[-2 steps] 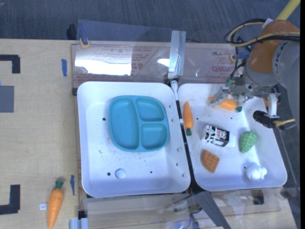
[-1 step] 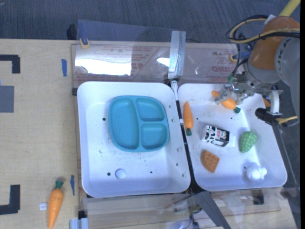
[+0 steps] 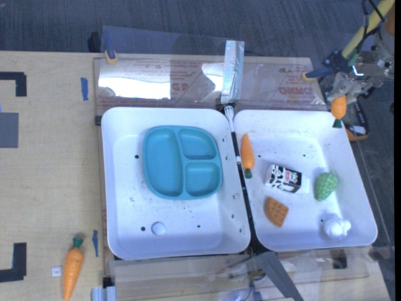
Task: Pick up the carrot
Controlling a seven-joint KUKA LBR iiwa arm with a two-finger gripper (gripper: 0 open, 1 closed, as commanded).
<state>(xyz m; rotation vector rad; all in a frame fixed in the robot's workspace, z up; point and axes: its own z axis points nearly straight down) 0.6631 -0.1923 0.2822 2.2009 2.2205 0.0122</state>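
Observation:
An orange carrot (image 3: pixel 247 153) with a green stem end lies in the right bin (image 3: pixel 360 174), against its left wall. A second small orange carrot-like piece (image 3: pixel 338 107) is at the right bin's far right corner, just below the gripper (image 3: pixel 349 85). That gripper sits outside the bin at the top right, among cables, and the carrot-like piece is close under it; I cannot tell whether the two touch. A third carrot (image 3: pixel 73 266) lies on the bench beyond the left bin's near left corner.
The left bin (image 3: pixel 119 187) holds a blue divided plate (image 3: pixel 183 162) and a small white disc (image 3: pixel 158 229). In the right bin are a black-and-white carton (image 3: pixel 284 178), a green knobbly item (image 3: pixel 325 185), a brown waffle (image 3: pixel 276 211) and a white item (image 3: pixel 336 227).

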